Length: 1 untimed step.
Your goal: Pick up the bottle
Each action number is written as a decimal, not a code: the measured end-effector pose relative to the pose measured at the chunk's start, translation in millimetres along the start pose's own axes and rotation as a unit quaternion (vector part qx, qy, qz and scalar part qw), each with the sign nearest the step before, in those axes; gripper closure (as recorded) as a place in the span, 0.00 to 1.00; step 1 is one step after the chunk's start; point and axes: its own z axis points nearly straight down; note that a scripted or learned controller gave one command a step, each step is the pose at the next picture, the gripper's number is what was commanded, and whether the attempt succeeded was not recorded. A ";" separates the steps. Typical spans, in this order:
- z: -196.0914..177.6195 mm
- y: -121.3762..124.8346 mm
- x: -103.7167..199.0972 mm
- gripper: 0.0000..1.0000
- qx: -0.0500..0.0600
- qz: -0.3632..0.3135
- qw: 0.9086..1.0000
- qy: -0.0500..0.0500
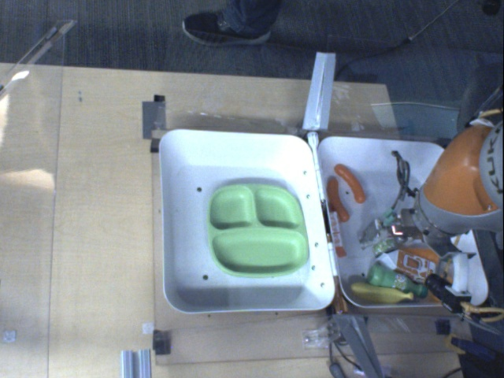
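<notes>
Bottle: green, lying on its side in the right bin, near the front wall, with an orange-labelled part towards the arm.
Neighbours: a banana lies touching or just in front of the bottle; two orange-red sausages lie further back, well apart from it.
Left bin: holds a green divided tray; no part in this job.
Arm: orange band and grey wrist hang over the right bin, covering its right side.
Claw: low over the bin, just behind the bottle; whether it is wide or narrow, I cannot tell, the metal parts blur together. Nothing visibly held.
Handling, my guess: light plastic, fairly stiff but smooth and round, so likely to roll or squirt out under a pinch.
Where to grip, my guess: across the body at mid-length, jaws square to the long axis, away from the tapered neck.
Risk: the banana crowds the front side, and the bin wall is close; a finger may land on the fruit or nudge the bottle against the wall.
Tabletop: pale wood, both bins side by side on it.
</notes>
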 end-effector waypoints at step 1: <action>-11.8 4.0 -0.4 1.00 -0.006 -0.001 1.000 -0.002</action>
